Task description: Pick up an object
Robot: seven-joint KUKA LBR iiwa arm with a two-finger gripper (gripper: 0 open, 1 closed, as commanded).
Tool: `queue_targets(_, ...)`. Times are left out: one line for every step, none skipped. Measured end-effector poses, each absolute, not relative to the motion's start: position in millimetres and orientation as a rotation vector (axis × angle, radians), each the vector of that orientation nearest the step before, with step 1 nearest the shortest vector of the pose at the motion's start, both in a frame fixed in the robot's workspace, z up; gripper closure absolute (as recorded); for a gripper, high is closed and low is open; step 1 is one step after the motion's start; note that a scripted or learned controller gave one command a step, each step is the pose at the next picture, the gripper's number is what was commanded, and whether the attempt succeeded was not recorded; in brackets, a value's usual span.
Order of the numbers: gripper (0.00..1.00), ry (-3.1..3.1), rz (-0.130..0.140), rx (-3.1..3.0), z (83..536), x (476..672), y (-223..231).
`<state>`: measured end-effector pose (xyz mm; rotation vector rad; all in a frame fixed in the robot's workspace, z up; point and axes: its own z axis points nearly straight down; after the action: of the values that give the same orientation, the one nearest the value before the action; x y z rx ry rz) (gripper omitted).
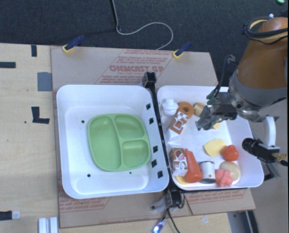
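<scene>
Two white bins sit side by side on the surface (pixel 27 144). The left bin (pixel 71 101) carries a green divided plate (pixel 119 141); the right bin (pixel 253 176) carries a scatter of toy food. The hand (pixel 208 120) hangs over the upper middle of the right bin, and I cannot tell how it is set, because it reads as one dark mass from above; nothing can be seen held in it.

Crowding looks like the main risk. A doughnut (pixel 185 108) and a small orange carton (pixel 178 124) lie just left of the hand, close together, so a descent there could nudge one while closing on the other, or wedge against both. A yellow wedge (pixel 214 147) lies just below the hand, with a tomato (pixel 230 153) touching or nearly touching its right side; the wedge's smooth sloped faces might squirt out of a pinch. Along the near wall, a red bottle (pixel 193 170), a small can (pixel 207 170) and other pieces are packed tight, leaving little room to get around any one of them.

No single target is marked; the nearest candidates are the carton and the wedge.
</scene>
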<state>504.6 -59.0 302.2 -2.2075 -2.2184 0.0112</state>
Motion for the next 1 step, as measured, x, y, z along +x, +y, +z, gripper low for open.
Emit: queue_targets(1.00,-2.218,0.009,-2.215,245.5,494.3,-41.5)
